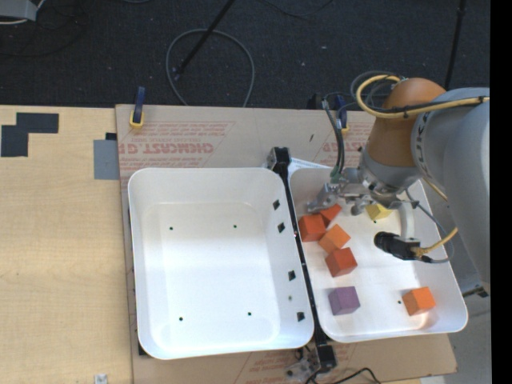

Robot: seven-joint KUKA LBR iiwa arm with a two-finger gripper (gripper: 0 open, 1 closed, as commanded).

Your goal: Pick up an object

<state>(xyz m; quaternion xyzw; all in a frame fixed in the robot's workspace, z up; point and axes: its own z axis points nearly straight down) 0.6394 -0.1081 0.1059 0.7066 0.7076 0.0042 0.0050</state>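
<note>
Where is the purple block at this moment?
The purple block lies in the right bin, near its front left, below the red block.

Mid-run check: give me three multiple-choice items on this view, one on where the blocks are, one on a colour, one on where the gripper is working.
1. Which bin holds the blocks?
A. The left bin
B. The right bin
C. Both bins

2. What colour is the block nearest the front edge of the right bin's middle?
A. Purple
B. Green
C. White

3. Where is the gripper?
A. Over the left bin
B. Off the bench
C. Over the right bin's far end

Answers:
1 B: every block lies in the right bin.
2 A: the purple block sits there.
3 C: the gripper is by the orange blocks.
</note>
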